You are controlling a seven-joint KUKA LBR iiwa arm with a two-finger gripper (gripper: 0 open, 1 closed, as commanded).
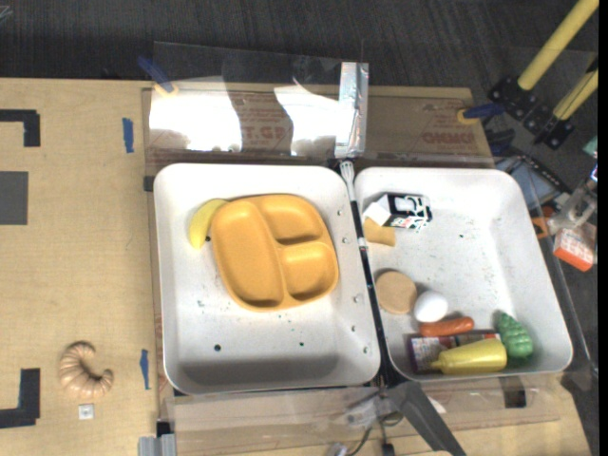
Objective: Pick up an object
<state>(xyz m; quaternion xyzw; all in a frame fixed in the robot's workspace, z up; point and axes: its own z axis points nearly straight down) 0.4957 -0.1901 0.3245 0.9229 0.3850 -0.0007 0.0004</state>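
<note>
The left bin (247, 350) holds an orange divided plate (274, 250) with a yellow banana (200, 221) tucked against its left side. In the right bin (475, 245) lie a black-and-white carton (404, 211), a small tan block (379, 237), a round tan cookie (396, 291), a white egg (430, 308), an orange carrot (446, 327), a yellow corn-like piece (470, 355) on a purple packet (425, 350), and a green vegetable (515, 338).
A croissant (85, 369) rests on the bench left of the bins. A clear plastic sheet and a metal post (351, 112) stand behind the bins. Yellow-handled tools (560, 36) and cables sit at the right.
</note>
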